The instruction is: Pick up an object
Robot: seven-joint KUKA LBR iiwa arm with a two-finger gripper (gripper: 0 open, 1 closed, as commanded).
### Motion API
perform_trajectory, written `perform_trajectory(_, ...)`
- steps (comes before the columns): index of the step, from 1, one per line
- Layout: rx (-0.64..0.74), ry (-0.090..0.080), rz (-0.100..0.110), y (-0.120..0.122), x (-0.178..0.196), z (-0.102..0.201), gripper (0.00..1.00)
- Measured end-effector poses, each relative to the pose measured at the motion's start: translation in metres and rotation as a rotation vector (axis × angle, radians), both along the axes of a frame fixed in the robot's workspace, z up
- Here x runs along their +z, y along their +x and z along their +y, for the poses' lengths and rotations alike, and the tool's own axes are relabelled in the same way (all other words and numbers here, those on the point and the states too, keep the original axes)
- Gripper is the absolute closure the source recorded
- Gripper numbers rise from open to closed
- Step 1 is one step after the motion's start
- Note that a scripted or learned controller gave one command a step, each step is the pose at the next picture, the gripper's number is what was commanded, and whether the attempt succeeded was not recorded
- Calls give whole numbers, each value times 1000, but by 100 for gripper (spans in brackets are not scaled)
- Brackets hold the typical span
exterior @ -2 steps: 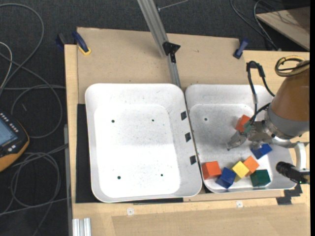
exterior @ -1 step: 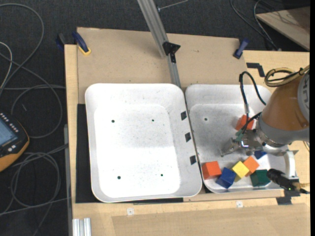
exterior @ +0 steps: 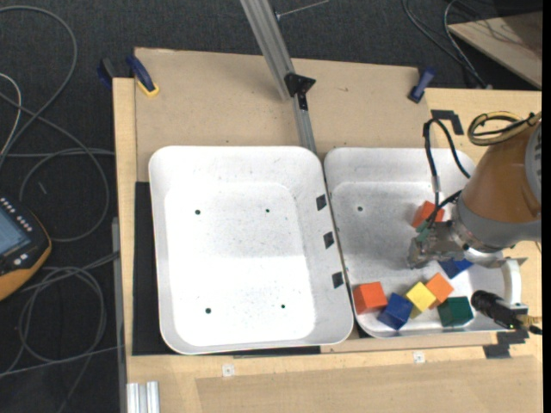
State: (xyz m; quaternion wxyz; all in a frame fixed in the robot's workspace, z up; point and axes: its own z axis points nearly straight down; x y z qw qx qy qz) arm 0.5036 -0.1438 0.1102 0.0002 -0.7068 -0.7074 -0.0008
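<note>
The arm is reaching into the right bin (exterior: pixel 379 166) on the worktop (exterior: pixel 215 101), its end effector (exterior: pixel 428 249) hanging low over the bin floor; whether it is open or closed cannot be told. An orange block (exterior: pixel 427 213) is lying just behind the end effector. In front of it are sitting an orange cube (exterior: pixel 371 296), a blue cube (exterior: pixel 397 310), a yellow cube (exterior: pixel 420 296) and a green block (exterior: pixel 455 312).

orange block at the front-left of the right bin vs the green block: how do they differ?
The orange block lies at the left end of the row of blocks, apart from the arm; the green block lies at the right end, near the arm's base side. Orange looks slightly larger. Both lie along the right bin's front edge.
</note>
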Motion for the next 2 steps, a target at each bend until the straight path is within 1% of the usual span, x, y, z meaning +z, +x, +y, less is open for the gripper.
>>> perform_trajectory(1, 0, -4, -7, 0, 61, -7, 100)
perform_trajectory(2, 0, -3, -6, -2, 107, -12, 100)
